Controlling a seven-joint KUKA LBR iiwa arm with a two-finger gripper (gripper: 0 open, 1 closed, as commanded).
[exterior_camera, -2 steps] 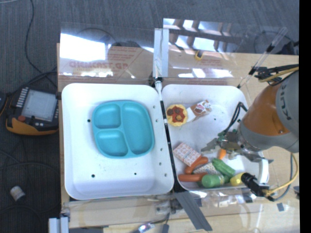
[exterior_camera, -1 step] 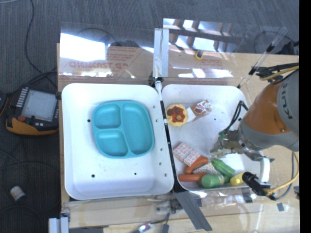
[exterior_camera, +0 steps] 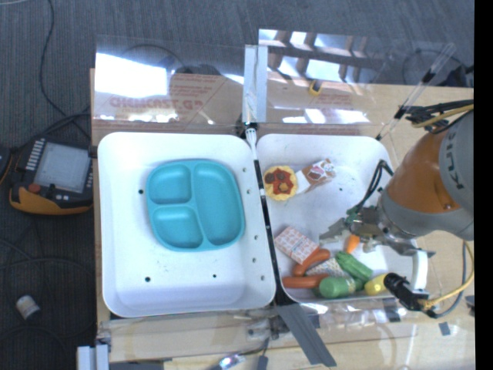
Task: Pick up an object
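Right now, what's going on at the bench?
The arm reaches in from the right, its gripper low over the right bin, above a heap of toy food in the near corner. Nothing visibly sits between its fingers. The left bin holds a blue divided plate.

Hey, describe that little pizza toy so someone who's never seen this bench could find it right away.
Look in the right-hand white bin, the one next to the bin with the blue divided plate. Near its far left corner, close to the wall between the bins, lies the pizza toy. It is the only round piece: a yellow disc with a red centre, unlike the elongated food toys heaped at the near end.
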